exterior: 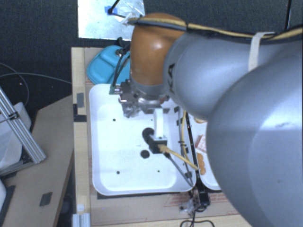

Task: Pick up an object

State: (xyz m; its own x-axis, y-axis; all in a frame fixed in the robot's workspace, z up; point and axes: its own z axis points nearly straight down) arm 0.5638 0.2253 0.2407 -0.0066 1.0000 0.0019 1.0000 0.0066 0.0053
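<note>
Pick-up, approach step by the look: hand point(136, 108) low over left bin point(102, 126), near far edge.
Hand open or closed: cannot tell. Left bin: one small dark item point(144, 153) near middle, likely target. Right bin point(212, 184): orange-brown pieces point(201, 162) along left edge. Next: centre over item, descend, close.

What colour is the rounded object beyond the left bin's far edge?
Light blue; the rounded object shows best in the camera view.
</note>
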